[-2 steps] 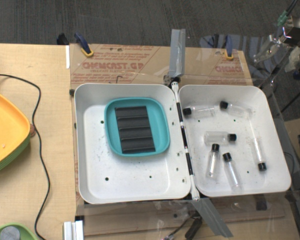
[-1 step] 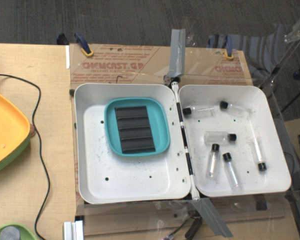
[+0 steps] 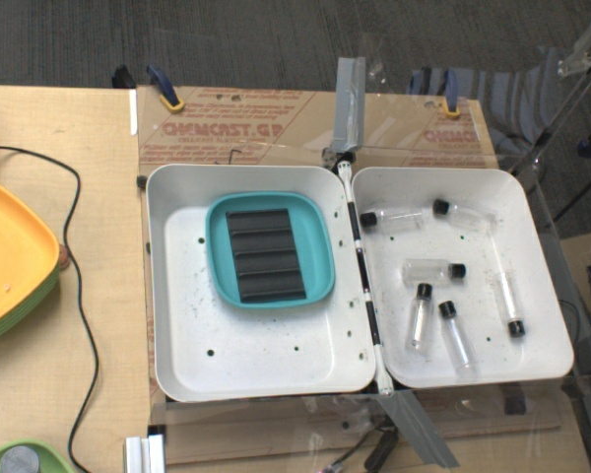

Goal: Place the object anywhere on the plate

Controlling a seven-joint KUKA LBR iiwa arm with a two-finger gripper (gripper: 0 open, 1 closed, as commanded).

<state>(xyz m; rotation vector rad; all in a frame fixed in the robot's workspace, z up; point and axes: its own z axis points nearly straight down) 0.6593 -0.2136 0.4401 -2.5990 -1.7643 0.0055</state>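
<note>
Jaws: state not determinable (apart or together cannot be told), so the places below are given by the camera view.

Item 1. Shallow white plastic bin on the left (image 3: pixel 177 363). It contains one teal rounded-square plate (image 3: pixel 220 254), lying flat toward the bin's far side. A dark grey ribbed rectangular block (image 3: pixel 266 254) lies in the middle of the plate.

Item 2. Shallow white plastic bin on the right (image 3: pixel 542 363), edge to edge with the first. It contains six clear tubes with black caps, all lying down and none on the plate:
- two along the far side (image 3: pixel 399 218) (image 3: pixel 468 215)
- one crosswise at centre (image 3: pixel 428 272)
- two side by side toward the near edge (image 3: pixel 418 325) (image 3: pixel 457 343)
- one near the right wall (image 3: pixel 505 299)

Item 3. Brown printed cardboard sheet (image 3: pixel 227 126) under the far edges of both bins. It is held by two blue-and-yellow clamps (image 3: pixel 164 87) (image 3: pixel 451 101).

Item 4. Pale wooden bench top (image 3: pixel 59 146) to the left. It carries a stack of yellow dishes (image 3: pixel 10 254) (a green rim shows beneath them) and a loose black cable (image 3: pixel 79 294).
</note>
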